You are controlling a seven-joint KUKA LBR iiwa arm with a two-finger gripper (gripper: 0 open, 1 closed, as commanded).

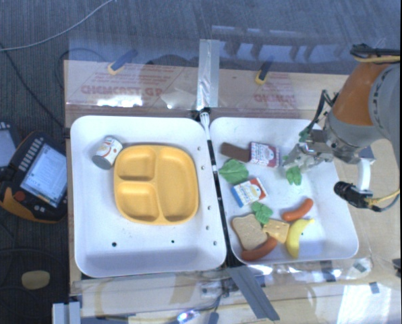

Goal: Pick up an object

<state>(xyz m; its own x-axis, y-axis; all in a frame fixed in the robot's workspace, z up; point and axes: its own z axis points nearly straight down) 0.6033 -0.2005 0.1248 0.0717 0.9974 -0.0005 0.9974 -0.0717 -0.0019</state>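
1. Surface: carries two shallow white bins side by side; the left bin sits toward the left edge, the right bin toward the right edge.
2. Arm: grey with an orange band, reaching in over the right edge and poised above the right bin's far right corner.
3. Yellow divided plate: lies flat in the middle of the left bin, with a small can on its side just beside the plate's far left corner.
4. End effector: hovers directly above a small green piece. Whether it is released, clenched or grasping anything cannot be told; the wrist hardware hides that.
5. Right bin contents, near half: a bread slice, a banana and two sausages crowded together near the near edge.
6. Right bin contents, middle and far half: a green leaf, a blue-and-white packet and a red-labelled packet.
7. Likely target, judged from position: the green piece, in the far right part of the right bin, apart from its neighbours. It looks small, bright green and irregular.
8. Handling judgement: probably light, hollow toy plastic, smooth and prone to slipping; best taken across its narrow middle.
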